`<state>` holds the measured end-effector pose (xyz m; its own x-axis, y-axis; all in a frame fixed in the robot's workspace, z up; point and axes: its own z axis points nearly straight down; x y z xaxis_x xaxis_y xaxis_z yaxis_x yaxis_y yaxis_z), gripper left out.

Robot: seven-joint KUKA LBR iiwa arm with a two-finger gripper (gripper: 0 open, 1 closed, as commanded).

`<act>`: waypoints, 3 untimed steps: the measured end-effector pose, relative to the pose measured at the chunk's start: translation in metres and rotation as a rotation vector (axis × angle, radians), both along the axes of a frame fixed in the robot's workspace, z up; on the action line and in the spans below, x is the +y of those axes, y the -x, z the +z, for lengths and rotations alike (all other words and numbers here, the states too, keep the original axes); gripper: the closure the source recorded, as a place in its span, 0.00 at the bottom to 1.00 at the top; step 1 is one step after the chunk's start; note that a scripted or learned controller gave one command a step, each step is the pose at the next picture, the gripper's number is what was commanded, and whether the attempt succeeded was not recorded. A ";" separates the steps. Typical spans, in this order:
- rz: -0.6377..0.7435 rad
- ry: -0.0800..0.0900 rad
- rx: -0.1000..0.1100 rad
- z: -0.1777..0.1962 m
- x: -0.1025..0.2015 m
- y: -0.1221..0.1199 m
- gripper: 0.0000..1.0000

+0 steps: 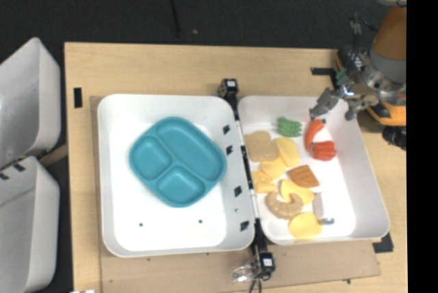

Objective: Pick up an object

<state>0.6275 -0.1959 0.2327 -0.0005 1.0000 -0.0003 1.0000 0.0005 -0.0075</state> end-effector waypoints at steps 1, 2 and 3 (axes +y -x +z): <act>0.003 0.000 0.000 -0.051 0.000 -0.008 0.00; 0.003 0.000 0.000 -0.110 0.007 -0.004 0.00; 0.000 0.001 -0.005 -0.135 0.005 -0.004 0.00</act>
